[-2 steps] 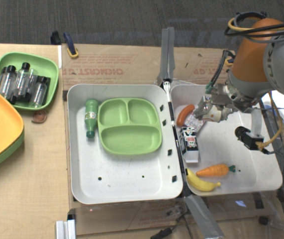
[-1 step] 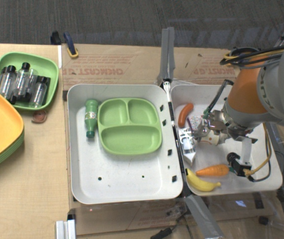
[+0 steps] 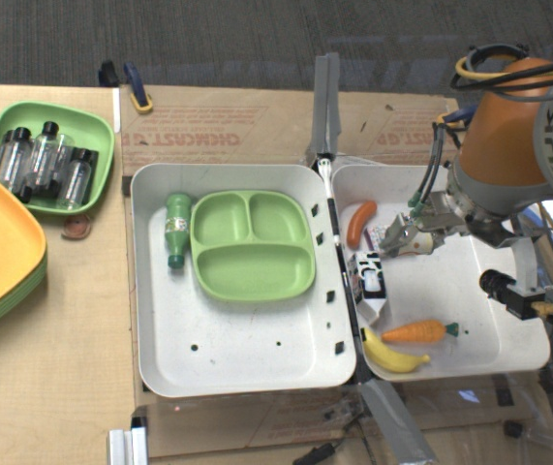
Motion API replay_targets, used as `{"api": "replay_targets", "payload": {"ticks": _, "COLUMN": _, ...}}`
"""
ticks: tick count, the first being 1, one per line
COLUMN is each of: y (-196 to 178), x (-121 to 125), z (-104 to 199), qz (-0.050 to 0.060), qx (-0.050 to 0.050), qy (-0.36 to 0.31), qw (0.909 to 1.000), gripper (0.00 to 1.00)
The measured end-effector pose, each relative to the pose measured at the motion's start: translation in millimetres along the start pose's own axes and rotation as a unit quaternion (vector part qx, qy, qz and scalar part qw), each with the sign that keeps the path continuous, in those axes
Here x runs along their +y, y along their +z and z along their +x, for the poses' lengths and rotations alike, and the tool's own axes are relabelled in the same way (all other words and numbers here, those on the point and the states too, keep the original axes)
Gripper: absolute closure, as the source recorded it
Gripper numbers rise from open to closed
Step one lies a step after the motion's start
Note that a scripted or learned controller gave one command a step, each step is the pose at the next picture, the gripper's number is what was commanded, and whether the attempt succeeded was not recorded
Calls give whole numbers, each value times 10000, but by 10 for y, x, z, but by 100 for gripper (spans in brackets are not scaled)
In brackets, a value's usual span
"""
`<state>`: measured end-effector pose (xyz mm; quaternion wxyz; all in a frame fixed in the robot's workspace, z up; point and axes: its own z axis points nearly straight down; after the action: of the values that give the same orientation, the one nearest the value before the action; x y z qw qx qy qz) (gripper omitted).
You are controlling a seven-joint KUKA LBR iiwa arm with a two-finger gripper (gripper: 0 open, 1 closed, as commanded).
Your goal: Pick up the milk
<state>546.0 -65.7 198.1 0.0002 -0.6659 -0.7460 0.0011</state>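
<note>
Claw (image 3: pixel 392 242) low over right bin (image 3: pixel 508 352), above milk (image 3: pixel 370 281); grip state unclear.

Colours showing across my two white bins

I'm seeing a green divided plate (image 3: pixel 253 243) and green bottle (image 3: pixel 176 227) left; black-and-white milk (image 3: pixel 370 281), red sausage (image 3: pixel 359 222), orange carrot (image 3: pixel 417 332), yellow banana (image 3: pixel 393 355) right.
</note>
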Motion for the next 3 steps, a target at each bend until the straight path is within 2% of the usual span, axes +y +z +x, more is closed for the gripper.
{"api": "replay_targets", "payload": {"ticks": 1, "y": 225, "x": -536, "z": -248, "qz": 6, "qx": 7, "qy": -315, "qw": 9995, "gripper": 100}}
{"api": "replay_targets", "payload": {"ticks": 2, "y": 1062, "x": -737, "z": -433, "qz": -11, "qx": 6, "qy": -825, "qw": 9966, "gripper": 100}}
{"api": "replay_targets", "payload": {"ticks": 3, "y": 1061, "x": -40, "z": -330, "qz": -18, "qx": -2, "qy": -1726, "qw": 9850, "gripper": 100}}
